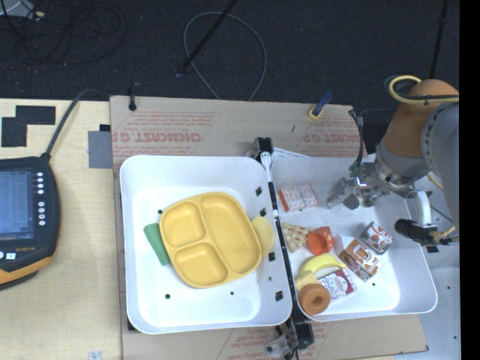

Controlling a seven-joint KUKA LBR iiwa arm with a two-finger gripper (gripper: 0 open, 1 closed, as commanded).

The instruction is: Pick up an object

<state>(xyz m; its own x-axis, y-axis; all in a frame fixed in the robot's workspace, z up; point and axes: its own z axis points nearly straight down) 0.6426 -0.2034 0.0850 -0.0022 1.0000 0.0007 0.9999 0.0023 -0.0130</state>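
Nearest the camera, a brown doughnut (315, 299), banana (319, 265) and cartons crowd the right bin (420, 295), while the gripper (352, 193) hovers above its far half, jaws apparently spread and empty, seemingly approaching; next it needs lowering onto one item.

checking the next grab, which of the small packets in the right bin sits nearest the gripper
The pink-and-white packet at the right bin's upper left. It lies closest to the gripper; the two brown-and-white packets and the one by the donut lie lower.

My gripper (346, 194) hangs in the right bin (420, 295); behind the banana (321, 265); a divided tray (206, 238) lies in the left bin (142, 291).
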